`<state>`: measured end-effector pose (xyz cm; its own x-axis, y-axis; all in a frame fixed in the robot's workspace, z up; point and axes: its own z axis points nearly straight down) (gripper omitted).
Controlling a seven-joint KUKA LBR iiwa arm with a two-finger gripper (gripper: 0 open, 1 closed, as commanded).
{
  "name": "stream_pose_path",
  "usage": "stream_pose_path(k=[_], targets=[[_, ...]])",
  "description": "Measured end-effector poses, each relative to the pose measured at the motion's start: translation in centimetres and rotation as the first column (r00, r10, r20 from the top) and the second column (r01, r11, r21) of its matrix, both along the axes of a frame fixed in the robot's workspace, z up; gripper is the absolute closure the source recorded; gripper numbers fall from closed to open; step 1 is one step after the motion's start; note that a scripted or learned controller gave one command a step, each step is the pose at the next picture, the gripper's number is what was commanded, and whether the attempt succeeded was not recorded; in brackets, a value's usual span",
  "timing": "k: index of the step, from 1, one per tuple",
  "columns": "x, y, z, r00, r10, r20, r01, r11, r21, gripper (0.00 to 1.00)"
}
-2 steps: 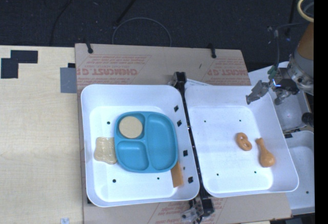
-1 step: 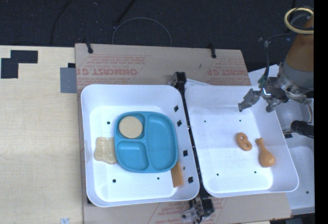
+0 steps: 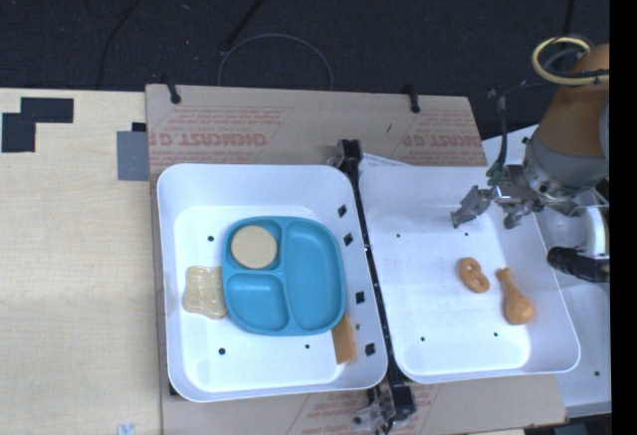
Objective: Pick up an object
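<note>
I see the gripper [image 3: 490, 204] over the right bin [image 3: 428, 324], fingers spread with nothing between them. A pretzel-shaped piece [image 3: 473, 275] lies at 6 o'clock of it and a drumstick-shaped piece [image 3: 514, 298] at 5, close together (touching or not, I can't tell). The arm [image 3: 572, 129] is cut off at 3 o'clock. In the left bin [image 3: 189, 194] sits a blue divided plate [image 3: 299, 284] holding a tan disc [image 3: 253, 246]; the pale slab [image 3: 204, 292] and brown stick [image 3: 343, 341] are partly hidden under its rim.
</note>
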<state>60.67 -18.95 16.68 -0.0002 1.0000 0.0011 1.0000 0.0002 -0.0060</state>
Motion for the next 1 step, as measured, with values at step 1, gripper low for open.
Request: stream_pose_path(k=[1], targets=[[-0.09,0.18,-4.29,1.0,-0.001,0.0,0.001,1.0,0.0,0.0]])
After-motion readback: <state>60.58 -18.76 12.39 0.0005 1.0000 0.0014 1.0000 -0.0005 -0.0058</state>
